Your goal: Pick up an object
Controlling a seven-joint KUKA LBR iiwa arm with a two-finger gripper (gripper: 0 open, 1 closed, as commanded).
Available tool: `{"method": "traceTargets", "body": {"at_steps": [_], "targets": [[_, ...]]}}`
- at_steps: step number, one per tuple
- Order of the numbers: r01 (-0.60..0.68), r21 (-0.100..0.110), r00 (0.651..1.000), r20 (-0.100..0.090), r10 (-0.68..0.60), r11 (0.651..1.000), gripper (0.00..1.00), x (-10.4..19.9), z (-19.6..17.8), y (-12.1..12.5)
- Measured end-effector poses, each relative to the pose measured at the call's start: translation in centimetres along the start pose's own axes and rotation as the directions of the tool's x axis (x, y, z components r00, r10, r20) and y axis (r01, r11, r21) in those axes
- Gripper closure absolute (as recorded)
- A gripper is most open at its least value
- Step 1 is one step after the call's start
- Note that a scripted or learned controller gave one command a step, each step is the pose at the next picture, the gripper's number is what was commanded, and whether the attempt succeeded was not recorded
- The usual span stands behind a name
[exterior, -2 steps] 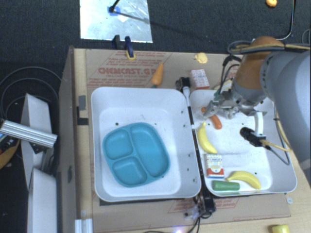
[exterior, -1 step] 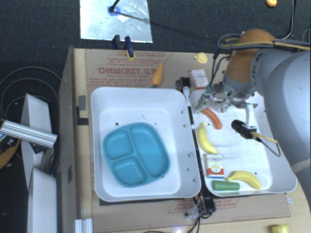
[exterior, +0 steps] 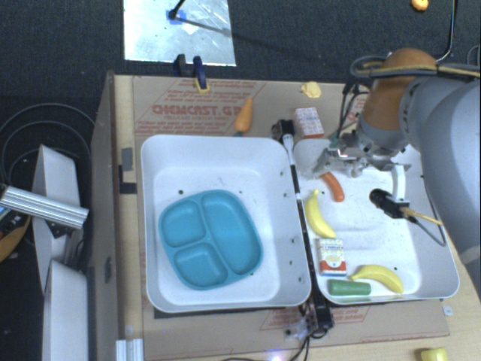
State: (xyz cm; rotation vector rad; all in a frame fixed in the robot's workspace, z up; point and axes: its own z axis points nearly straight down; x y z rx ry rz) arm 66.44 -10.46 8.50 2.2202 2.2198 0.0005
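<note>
Nearest cam: green block (exterior: 348,287) at right bin (exterior: 440,273) front edge, w/ banana (exterior: 379,276) just behind. Hand (exterior: 340,162) hovers over bin's back-left, just above orange sausage (exterior: 333,186); can't tell if grasping. Left bin (exterior: 161,156) holds blue tray (exterior: 210,238).

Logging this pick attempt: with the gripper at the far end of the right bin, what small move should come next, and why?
Probably a short descent onto the sausage. The gripper sits just above and beside it in the right bin, and nothing is visible between its fingers.
</note>
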Motion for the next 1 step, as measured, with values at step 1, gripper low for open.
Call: {"method": "traceTargets", "body": {"at_steps": [1], "targets": [[0.004,-0.003,1.0,0.0,-0.004,1.0,1.0,0.13,-1.13,0.14]]}}
